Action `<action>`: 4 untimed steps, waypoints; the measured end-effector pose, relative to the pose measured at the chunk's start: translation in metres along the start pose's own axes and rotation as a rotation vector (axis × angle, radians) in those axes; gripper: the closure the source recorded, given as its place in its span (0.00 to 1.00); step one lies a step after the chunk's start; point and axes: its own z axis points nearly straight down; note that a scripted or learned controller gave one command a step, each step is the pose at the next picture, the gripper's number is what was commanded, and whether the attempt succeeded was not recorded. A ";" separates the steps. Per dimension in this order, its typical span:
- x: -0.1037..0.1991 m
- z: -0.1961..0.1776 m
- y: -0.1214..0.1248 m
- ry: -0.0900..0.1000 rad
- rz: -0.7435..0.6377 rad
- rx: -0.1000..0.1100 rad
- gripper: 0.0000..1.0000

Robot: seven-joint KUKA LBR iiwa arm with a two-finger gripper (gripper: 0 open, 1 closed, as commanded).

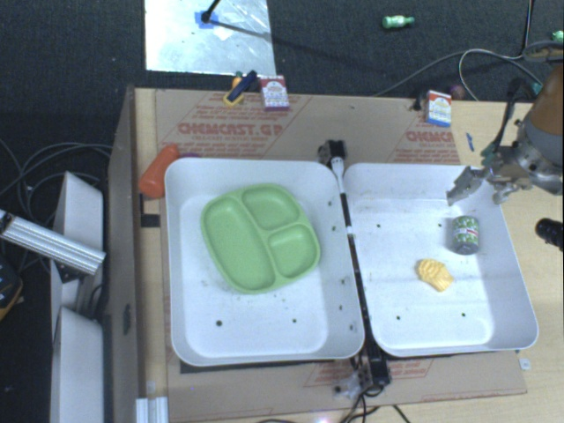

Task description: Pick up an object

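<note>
The two-finger metal gripper (480, 183) hangs with fingers apart and nothing between them, just above the small round can with a green label (466, 233) in the right white bin (511, 324). The can looks stiff, light and smooth, so it is best taken across its round sides. The yellow lumpy toy (434, 274) near it seems softer

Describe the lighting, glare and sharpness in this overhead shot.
Camera view: even, soft light; the white bins look bright but keep detail; the foil sheet on the floor shows patchy glare; the small can and yellow piece cast faint shadows; the gripper looks slightly soft.
</note>
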 end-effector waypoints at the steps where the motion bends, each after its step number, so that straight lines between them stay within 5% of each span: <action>1: -0.014 0.104 -0.007 0.000 0.002 0.003 0.00; 2: 0.023 0.132 -0.052 0.001 0.002 0.002 0.00; 3: 0.023 0.121 -0.052 0.000 0.001 0.000 1.00; 4: 0.023 0.121 -0.052 0.000 0.001 0.000 0.00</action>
